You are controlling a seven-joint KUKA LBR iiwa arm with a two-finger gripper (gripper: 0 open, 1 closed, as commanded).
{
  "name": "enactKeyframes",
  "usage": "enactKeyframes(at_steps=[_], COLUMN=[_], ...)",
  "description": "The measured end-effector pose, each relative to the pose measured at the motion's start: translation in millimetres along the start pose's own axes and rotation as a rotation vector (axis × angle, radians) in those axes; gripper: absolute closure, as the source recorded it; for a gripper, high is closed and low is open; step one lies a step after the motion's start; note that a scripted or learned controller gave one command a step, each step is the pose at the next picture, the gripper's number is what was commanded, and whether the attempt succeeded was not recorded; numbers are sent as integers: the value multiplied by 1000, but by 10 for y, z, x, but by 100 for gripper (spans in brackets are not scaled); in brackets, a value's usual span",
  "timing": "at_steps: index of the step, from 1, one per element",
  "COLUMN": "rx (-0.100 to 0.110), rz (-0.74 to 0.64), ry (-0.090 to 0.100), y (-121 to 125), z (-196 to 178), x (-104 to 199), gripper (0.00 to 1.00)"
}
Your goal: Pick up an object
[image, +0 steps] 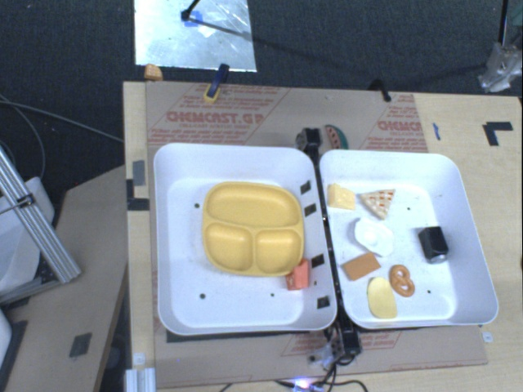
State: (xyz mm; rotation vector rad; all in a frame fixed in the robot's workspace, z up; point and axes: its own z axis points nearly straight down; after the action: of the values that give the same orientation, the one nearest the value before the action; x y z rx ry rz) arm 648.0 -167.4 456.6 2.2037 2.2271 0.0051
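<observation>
Nearest the camera, in the right bin (pixel 470 219), a pale yellow oval piece (pixel 382 297) is lying flat, with a small brown pretzel (pixel 401 280) just beside it and a tan cracker-like slab (pixel 360 265) sitting a little farther in. In the left bin (pixel 176 219), a small orange-red block (pixel 298 276) is resting against the near corner of a yellow three-compartment plate (pixel 252 227), which looks like smooth, glossy plastic.

Farther back on the right, a white rounded egg-like piece (pixel 373 235) is lying near the bin's middle. A black block (pixel 433 243) is standing well apart from the rest, towards the right wall. Beyond those, a yellow cheese wedge (pixel 341 196) and a toy pizza slice (pixel 378 202) are sitting side by side.

Since the arm is reaching in from the right, the black block is probably the closest and least crowded pick, with its long axis running roughly near to far. The flat pieces are likely offering less to pinch. The state of the gripper cannot be told here.

Behind the bins, a sheet lettered CHEMCAST (pixel 214 116) is covering the bench.
</observation>
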Motion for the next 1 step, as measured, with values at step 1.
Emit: enactKeyframes(at_steps=[1], rx=[7], rz=[2], ry=[5], y=[-492], z=[4], x=[407], gripper=[100])
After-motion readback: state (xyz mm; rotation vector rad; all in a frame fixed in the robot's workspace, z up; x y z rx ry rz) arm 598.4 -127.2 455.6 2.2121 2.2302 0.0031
